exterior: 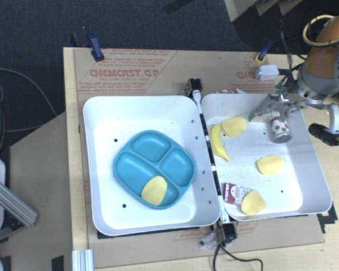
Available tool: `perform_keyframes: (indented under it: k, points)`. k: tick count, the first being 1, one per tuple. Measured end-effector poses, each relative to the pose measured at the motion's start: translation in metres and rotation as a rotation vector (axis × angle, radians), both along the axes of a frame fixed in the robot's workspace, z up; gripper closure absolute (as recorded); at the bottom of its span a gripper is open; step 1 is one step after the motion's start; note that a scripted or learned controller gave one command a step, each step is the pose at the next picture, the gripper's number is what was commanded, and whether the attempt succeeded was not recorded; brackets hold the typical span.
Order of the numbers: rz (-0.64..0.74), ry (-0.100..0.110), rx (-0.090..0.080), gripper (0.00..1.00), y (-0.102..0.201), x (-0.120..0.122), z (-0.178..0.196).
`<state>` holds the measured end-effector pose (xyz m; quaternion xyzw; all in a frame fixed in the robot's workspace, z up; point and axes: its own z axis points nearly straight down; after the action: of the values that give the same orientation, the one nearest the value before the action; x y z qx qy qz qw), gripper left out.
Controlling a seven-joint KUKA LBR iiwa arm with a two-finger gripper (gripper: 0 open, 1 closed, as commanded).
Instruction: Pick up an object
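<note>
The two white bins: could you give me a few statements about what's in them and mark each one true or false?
1. The blue divided plate lies in the left bin. True.
2. A yellow piece rests on the blue divided plate. True.
3. The banana lies in the left bin. False: it is in the right bin, near the divider.
4. The gripper is over the left bin. False: it is above the right bin's far end.
5. The right bin holds several yellow pieces. True.
</note>
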<state>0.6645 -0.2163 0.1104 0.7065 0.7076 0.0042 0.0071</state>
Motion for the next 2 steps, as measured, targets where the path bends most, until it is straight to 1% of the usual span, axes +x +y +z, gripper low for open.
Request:
perform_keyframes:
  k: [1, 2]
  points:
    - [0.000, -0.002, -0.001, 0.00, 0.000, 0.000, 0.000]
    - [0.001, -0.008, -0.004, 1.00, -0.001, 0.002, 0.012]
